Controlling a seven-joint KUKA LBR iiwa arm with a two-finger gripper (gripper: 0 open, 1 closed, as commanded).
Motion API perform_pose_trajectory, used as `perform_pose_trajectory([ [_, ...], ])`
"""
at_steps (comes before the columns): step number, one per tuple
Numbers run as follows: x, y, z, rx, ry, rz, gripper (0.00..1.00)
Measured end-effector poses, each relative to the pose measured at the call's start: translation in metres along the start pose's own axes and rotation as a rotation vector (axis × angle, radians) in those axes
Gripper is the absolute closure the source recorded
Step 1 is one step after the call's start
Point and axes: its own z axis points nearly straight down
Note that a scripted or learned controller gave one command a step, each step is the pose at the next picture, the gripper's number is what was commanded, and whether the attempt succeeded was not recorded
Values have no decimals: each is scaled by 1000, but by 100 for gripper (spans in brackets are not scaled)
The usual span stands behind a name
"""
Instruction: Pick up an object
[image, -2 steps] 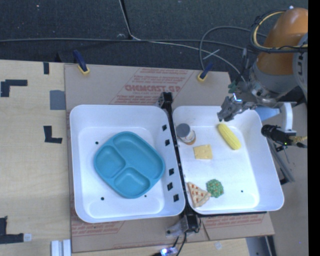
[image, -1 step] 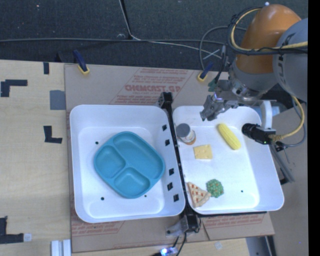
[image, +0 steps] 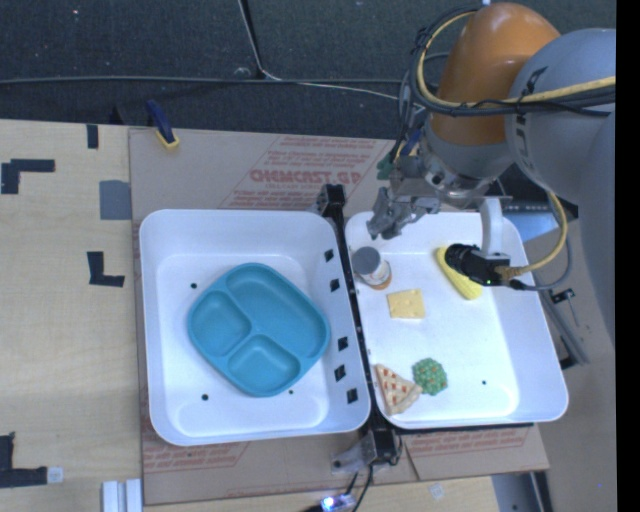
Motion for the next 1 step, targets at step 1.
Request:
perform_pose_trajectory([
  [1,60,6,8,0,-1,0,100],
])
